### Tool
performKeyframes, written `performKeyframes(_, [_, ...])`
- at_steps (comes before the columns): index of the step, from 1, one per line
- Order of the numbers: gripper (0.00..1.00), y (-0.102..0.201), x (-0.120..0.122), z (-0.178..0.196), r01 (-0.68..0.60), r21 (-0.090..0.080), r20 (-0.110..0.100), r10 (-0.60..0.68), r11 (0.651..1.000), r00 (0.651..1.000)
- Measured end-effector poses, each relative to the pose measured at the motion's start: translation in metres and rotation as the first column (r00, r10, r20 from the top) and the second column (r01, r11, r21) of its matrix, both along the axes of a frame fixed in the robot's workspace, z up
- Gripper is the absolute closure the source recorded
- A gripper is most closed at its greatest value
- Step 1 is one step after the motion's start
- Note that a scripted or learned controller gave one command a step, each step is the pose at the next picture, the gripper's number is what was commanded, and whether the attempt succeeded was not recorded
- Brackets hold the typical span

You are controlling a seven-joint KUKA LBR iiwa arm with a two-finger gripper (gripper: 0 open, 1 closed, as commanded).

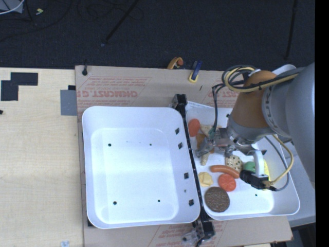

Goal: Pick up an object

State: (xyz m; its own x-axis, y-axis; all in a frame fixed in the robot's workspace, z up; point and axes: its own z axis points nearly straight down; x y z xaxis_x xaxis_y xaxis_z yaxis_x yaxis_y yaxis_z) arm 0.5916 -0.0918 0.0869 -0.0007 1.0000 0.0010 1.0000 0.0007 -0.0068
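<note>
The right bin (286, 208) holds several small toy foods. Among them are an orange-red piece (194, 126), a yellow lump (205, 178), a red disc (226, 182), a brown round cookie (217, 199), an orange sausage shape (224, 169), a cream dotted block (234, 162) and a green piece (250, 165). My gripper (208, 146) is low in this bin's left part, over a cluster of tan pieces below the orange-red piece. The arm's wrist hides what lies directly under it.
The left bin (90, 138) sits beside the right one, with a black divider bar (188, 153) between them. Cables (237, 77) loop above the wrist. Yellow and blue clamps (194, 72) sit at the board's far edge.
</note>
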Motion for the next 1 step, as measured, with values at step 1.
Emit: performKeyframes(1, [0.00, 0.0018, 0.0517, 0.0010, 0.001, 0.000, 0.005, -0.001, 1.000, 1.000])
